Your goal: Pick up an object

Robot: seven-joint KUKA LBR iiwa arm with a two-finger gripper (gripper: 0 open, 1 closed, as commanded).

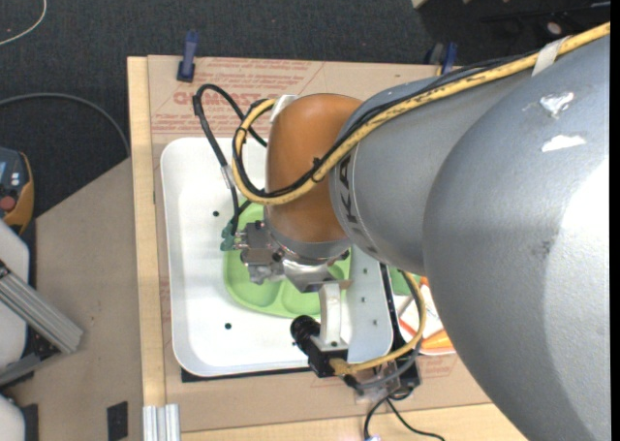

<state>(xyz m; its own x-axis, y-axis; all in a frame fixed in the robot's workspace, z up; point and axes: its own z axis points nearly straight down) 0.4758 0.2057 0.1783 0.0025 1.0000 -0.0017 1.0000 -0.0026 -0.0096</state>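
A light green object (254, 286) lies in the left white bin (194, 236), toward its right half. The arm, grey with an orange band, reaches in from the right and covers most of the green object. The gripper (254, 253) sits low over the green object's upper left part, its metal body partly seen under the orange wrist. A small dark green piece (231, 233) shows just left of the gripper.
The right bin is almost wholly hidden by the arm; an orange and yellow item (433, 332) peeks out at its lower edge. Black and yellow cables loop over the wrist. The bench's cardboard rim (145, 236) surrounds the bins.
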